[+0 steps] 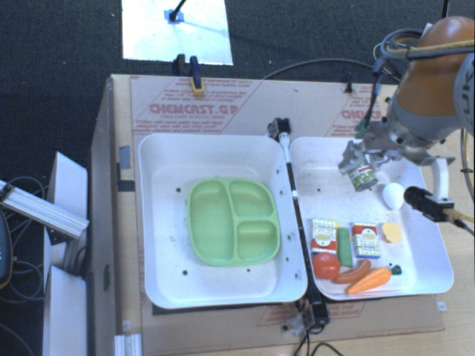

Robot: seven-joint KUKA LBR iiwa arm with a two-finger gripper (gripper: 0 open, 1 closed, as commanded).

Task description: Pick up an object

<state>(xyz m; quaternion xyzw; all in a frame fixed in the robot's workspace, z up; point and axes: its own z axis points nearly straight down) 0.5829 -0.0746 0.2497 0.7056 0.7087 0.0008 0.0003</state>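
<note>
Hand (359, 163) over right bin (438, 273), gripping can (364, 176)

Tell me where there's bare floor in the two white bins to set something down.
Left bin: bare floor rings the green divided plate, widest along its far and near sides. Right bin: the far-left stretch beside the centre divider, short of the gripper and small can, is bare. Its near half is crowded: cartons, tomato, sausage, carrot, white egg.

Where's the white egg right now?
The egg lies in the right-hand bin near its right wall, just above the yellow cheese piece and down-right of the small can at the gripper.
</note>
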